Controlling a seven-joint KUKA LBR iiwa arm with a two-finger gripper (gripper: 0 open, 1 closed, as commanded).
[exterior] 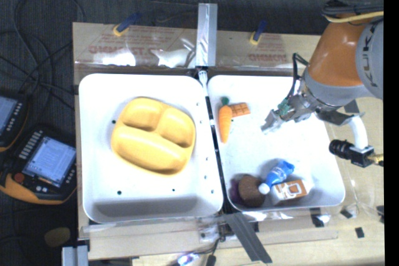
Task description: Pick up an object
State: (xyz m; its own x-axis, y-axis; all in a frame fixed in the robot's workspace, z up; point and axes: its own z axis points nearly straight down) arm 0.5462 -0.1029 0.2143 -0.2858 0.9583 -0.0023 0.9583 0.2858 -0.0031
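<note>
My end effector [274,122] hangs over the middle of the right bin [324,152], reaching in from the right; I cannot tell from this slant view whether it is released or clenched, and nothing is visibly held. No target is named, so any object will do. Nearest candidate: the carrot [224,123], lying left of the end effector against the bin's left wall, long axis running far-to-near with the green top at the far end and the tip pointing near. Just beside it on the right, at its far end, sits a small orange block [240,110]. Judgement: a move to the carrot is a leftward travel, with the closing direction set across the carrot, left-right; the wall alongside may crowd one side. Other candidates lie toward the near edge: a brown round object [249,190], a blue-and-white bottle [276,174] and a small orange carton [290,189], clustered and touching. The left bin [93,196] holds a large yellow bread-like lump [153,134], well apart from me. Both bins rest on the counter [274,47].
</note>
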